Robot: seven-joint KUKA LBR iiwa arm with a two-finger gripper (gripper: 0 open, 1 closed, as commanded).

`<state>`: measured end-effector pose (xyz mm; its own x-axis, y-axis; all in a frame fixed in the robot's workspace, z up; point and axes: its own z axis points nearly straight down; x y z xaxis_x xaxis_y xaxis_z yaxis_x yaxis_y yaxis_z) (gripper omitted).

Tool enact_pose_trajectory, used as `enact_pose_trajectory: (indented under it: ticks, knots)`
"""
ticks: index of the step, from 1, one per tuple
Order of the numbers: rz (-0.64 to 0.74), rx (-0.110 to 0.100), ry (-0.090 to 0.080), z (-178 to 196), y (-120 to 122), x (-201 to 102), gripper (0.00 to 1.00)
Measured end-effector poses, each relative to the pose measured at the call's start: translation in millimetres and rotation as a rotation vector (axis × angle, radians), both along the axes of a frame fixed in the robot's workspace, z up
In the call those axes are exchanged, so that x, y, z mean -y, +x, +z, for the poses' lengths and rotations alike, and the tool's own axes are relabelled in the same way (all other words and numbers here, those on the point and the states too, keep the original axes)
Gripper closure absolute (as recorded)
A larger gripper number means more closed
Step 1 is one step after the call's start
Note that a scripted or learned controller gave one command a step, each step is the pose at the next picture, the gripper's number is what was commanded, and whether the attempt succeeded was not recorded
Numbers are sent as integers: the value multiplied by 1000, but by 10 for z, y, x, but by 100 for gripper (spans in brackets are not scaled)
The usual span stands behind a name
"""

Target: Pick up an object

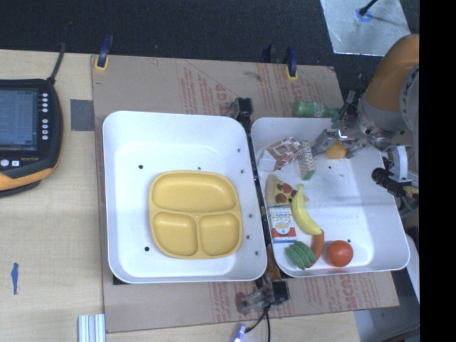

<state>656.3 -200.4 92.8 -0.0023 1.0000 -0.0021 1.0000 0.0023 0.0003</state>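
We see the pincer (335,142) low over the far part of the right bin (370,219), with a small orange-yellow object (336,150) showing just at its tips; we cannot tell whether that piece sits between the fingers or merely lies beneath them, nor how wide they stand. Taking the banana (305,211) as our landmark, the pincer hangs beyond it, towards the bin's far wall; the crumpled wrapper (291,152) lies beyond it too, just beside the pincer, while the tomato (340,253) and the green vegetable (300,254) rest on the banana's near side. The yellow tray (194,214) sits well apart in the left bin (121,191). We judge the risk to be a weak grip on so small a piece, or catching the wrapper alongside.
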Motion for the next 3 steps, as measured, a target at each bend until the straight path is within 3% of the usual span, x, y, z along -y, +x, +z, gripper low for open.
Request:
enact_pose_trajectory:
  ticks: [1,2,3]
  knots:
    - [1,-1,2,-5,3,112,0]
    - [4,-1,3,101,8,108,100]
    - [2,-1,5,1000,7,-1261,100]
